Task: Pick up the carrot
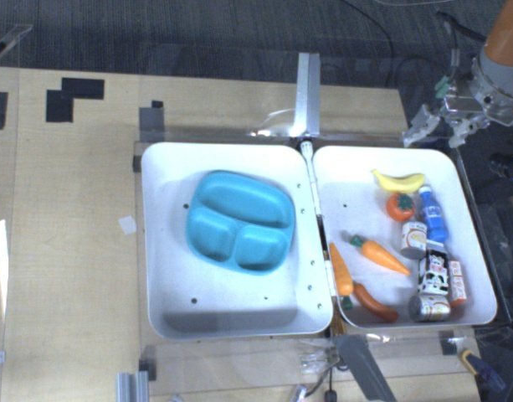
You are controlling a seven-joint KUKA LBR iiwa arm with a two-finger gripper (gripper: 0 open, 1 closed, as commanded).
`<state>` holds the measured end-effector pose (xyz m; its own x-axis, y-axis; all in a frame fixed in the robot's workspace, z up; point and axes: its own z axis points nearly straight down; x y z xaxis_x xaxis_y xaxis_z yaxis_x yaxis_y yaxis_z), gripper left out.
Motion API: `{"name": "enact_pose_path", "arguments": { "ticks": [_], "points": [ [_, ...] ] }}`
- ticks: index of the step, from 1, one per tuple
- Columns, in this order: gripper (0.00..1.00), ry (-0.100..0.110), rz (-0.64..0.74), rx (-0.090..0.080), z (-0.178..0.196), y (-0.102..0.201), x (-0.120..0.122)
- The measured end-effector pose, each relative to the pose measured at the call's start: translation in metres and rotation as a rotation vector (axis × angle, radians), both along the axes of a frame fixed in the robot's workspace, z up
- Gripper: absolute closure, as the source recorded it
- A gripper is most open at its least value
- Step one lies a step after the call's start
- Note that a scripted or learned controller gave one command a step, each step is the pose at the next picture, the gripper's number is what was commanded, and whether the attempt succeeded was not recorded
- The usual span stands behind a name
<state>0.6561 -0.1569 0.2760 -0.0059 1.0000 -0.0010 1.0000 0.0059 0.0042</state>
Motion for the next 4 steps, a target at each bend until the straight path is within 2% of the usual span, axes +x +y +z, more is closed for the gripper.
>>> {"name": "enact_pose_path", "arguments": {
  "ticks": [1, 2, 3, 4],
  "points": [
    [0.00, 0.000, 0.194, 0.000, -0.096, 0.043, -0.018],
    [0.00, 0.000, 0.164, 0.000, -0.154, 0.061, -0.073],
    [0.00, -0.011, 0.220, -0.002, -0.186, 0.066, -0.119],
    [1.00, -0.019, 0.222, -0.002, -0.174, 0.068, -0.116]
  ]
}}
